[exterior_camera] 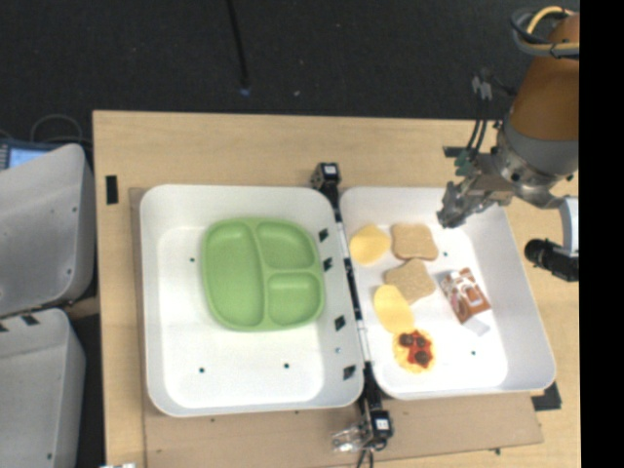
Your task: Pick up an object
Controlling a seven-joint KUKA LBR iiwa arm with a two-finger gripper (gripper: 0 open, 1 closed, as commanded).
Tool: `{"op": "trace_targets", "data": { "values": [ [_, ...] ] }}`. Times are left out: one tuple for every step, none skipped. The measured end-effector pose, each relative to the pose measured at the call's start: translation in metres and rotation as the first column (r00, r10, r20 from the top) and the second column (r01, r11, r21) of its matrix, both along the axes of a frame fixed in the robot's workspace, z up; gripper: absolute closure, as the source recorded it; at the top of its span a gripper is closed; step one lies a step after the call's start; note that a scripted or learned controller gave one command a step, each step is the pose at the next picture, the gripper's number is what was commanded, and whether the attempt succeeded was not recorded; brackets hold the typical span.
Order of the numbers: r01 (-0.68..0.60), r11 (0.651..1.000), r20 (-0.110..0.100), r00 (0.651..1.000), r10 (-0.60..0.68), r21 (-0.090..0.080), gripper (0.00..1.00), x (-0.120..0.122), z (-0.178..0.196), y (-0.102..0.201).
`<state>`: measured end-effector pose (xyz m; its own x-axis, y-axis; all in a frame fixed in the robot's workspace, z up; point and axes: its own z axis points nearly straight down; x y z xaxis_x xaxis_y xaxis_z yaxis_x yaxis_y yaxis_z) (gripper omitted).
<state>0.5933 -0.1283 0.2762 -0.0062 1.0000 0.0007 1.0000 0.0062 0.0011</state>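
The things to be picked lay in the right bin [522,344], clustered toward its left and middle. Two slices of toast sat there, the far slice [414,242] and the nearer slice [410,281], the second just near and a touch left of the first. A round yellow piece [368,245] lay beside the far slice on its left, and another yellow piece [394,308] touched the nearer slice's near edge. A small packet [464,294], brown and white, lay to the right of the toast, apart from it. Nearest of all was a yellow piece with red on top [415,350].

For a clean pick, the packet looked the best choice, I judged, since it stood free on all sides; the toast and yellow pieces were crowded, and fingers coming down there could catch two things at once. The descent should be straight and centred.

The gripper [453,213] hung over the far part of the right bin, beyond and to the right of the far slice, touching none of the objects. It was dark and small in view, so I could not tell how far apart it stood; nothing was seen held in it.

The left bin [171,359] held a green divided plate [263,273].
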Motion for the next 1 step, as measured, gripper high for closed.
{"op": "trace_targets", "data": {
  "values": [
    [0.0,1.0,0.0,1.0,0.0,0.0,1.0,-0.0159,0.0016,0.0452]
  ]
}}
